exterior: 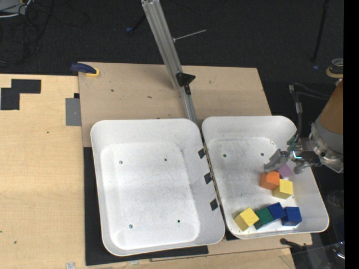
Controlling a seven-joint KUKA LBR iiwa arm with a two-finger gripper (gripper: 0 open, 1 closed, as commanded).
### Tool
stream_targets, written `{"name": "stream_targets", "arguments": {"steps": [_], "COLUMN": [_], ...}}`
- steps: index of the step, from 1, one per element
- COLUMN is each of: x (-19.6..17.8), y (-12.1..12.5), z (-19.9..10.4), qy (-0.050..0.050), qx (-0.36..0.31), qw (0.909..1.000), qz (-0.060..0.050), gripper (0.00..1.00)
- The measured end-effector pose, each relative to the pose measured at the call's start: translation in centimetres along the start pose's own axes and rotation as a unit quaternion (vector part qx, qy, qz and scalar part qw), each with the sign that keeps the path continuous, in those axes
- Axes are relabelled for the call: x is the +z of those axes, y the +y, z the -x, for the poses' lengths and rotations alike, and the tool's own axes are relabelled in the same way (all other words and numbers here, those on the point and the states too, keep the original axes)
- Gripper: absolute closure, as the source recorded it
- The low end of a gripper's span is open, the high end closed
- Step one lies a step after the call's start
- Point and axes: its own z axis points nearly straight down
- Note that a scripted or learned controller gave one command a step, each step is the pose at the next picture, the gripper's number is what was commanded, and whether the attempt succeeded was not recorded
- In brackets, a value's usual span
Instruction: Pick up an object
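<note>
Camera view: you've got the gripper [282, 162] low in the right bin [241, 133], near its right wall, arm coming in from the right w/ the orange band [338, 108] above the wrist. Can't tell if the pincer's open or shut, too blurred. Just beside the tips: a pale purple block [286, 171], partly hidden, then an orange block [270, 180] touching a yellow block [284, 189] on its near right. Nearer you, along the bin's near edge, sits a row: yellow cube [245, 218], green block [263, 216], two blue blocks [284, 213]. Left bin [106, 133] is alongside.
</note>
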Motion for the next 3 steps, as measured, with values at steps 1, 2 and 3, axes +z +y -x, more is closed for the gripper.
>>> {"name": "stream_targets", "arguments": {"steps": [1,2,3], "x": [-0.2,4.2,8.8], "y": [0.1,-0.3,-0.2], "z": [0.1,0.2,0.7], "qy": [-0.001,0.0,0.0], "qx": [0.001,0.0,0.0], "qw": [1.0,1.0,1.0], "qz": [0.003,0.0,0.0], "gripper": [0.0,0.0,0.0]}}
